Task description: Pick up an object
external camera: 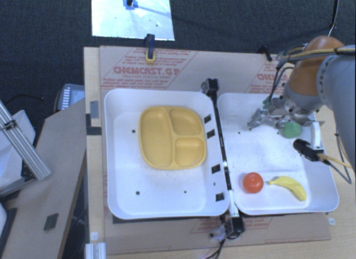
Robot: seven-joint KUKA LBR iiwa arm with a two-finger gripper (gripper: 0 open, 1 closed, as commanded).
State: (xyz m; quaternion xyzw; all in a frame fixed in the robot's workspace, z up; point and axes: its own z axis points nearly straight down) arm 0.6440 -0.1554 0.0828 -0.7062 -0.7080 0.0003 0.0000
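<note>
- Dark carpet is surrounding a bench (167,66) covered in printed cardboard, and two shallow white bins are sitting on it side by side.
- Lying in the left bin (119,196) is a yellow divided plate (171,137), roughly in the middle.
- Resting near the front of the right bin (322,202) are a red tomato (252,182) and, just beside it to the right, a yellow banana (290,186); the two are looking close but apart.
- Sitting in the back part of that bin is a green object (290,129), partly hidden under the arm's wrist.
- Reaching in from the right, the grey arm (334,79) is hanging its gripper (258,120) low over the back of the right bin, just left of the green object.
- Whether the gripper is released or clenched I cannot tell; the metal parts are blurring together.
</note>
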